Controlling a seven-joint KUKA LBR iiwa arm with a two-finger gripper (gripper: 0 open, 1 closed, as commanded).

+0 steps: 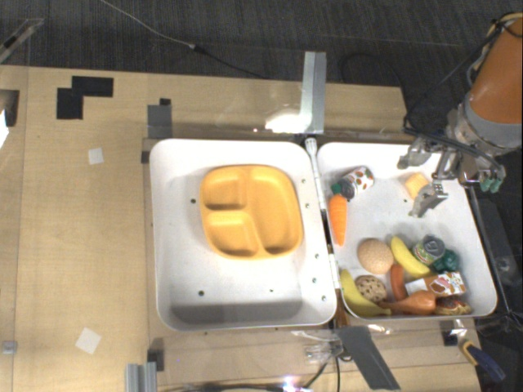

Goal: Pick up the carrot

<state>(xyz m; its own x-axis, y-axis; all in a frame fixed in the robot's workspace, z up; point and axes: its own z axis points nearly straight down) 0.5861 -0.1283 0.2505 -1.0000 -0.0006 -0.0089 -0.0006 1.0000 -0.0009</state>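
Note:
The carrot [337,219] is orange with a green top and lies lengthwise along the left wall of the right bin [482,251], green end pointing to the back. My gripper [422,180] hangs over the back right part of that bin, well to the right of the carrot and apart from it. Its two metal fingers [428,200] stand open, with a small pale yellow piece [416,184] showing under the gap between them. Nothing is held.
Behind the carrot lies a small white and red item [358,178]. A tan roll [376,256], two bananas [409,256], a cookie [372,287], a green can [431,247] and red-orange items [415,302] crowd the bin's front. The left bin [172,243] holds a yellow divided plate [249,211].

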